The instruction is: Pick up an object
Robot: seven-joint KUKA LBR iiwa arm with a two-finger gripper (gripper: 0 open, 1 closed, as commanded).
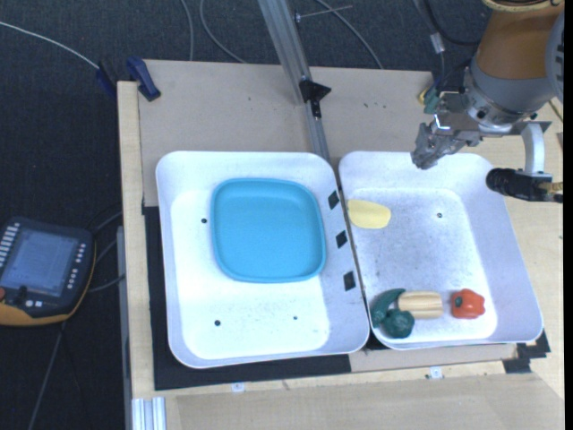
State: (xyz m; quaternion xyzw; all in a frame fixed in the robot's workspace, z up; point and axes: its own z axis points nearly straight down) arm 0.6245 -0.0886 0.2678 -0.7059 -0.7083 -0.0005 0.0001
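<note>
My gripper (pixel 427 156) hangs over the far rim of the right bin (pixel 501 231), with nothing visible between its fingers. A yellow rounded piece (pixel 369 214) lies by the right bin's left wall. Along the near wall sit a dark green vegetable (pixel 392 314), a tan cylinder (pixel 421 305) and a red pepper-like piece (pixel 466 304). All of these lie well below and away from the gripper.
The left bin (pixel 179 240) holds a blue square plate (pixel 269 229). A metal pole (pixel 286 43) slants down to the gap between the bins. A handheld pendant (pixel 40 267) lies off the bench at left.
</note>
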